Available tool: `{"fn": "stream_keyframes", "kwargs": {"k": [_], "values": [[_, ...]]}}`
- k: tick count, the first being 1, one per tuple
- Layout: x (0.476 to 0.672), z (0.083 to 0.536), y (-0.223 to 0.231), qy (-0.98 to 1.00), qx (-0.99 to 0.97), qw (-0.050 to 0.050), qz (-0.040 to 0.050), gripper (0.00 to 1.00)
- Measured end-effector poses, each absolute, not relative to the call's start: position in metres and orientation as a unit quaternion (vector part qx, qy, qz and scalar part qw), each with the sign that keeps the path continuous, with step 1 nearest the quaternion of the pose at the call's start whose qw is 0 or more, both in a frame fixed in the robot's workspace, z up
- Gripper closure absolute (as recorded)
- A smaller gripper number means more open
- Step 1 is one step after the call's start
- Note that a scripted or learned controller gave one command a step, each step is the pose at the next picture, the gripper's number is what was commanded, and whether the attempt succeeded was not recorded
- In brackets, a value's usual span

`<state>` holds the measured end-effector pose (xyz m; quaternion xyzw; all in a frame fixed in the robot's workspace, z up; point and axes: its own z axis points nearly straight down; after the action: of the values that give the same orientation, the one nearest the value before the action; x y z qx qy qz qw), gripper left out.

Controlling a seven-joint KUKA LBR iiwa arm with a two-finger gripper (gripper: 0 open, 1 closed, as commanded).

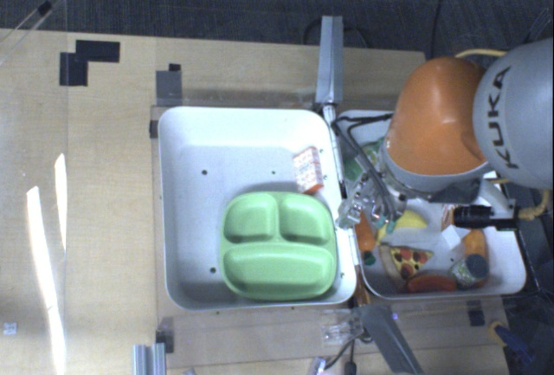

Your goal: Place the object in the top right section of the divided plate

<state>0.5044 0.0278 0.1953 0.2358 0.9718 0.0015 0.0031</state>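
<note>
The arm fills the space above the right bin, well to the right of the divided plate. The left bin holds that green plate, its top right section on the side nearest the arm. The gripper hangs over the right bin's toys (you cannot tell its closure, nor any object in it). Your coming move runs leftward across the wall between the two bins.

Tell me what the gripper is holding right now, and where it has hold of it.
Cannot be told: the gripper sits low over the right bin, its tips lost among the clutter there.
</note>
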Motion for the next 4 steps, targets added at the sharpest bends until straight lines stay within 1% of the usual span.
{"fn": "stream_keyframes", "kwargs": {"k": [1,2,3,4], "values": [[0.489,0.185,-0.043,0.97,0.242,0.003,0.0008,1.0],[0.539,0.185,0.014,0.996,0.094,0.004,0.0014,1.0],[0.507,0.185,-0.02,0.998,0.066,0.002,0.0006,1.0],[0.489,0.185,-0.073,0.999,0.041,0.003,0.0001,1.0]]}}
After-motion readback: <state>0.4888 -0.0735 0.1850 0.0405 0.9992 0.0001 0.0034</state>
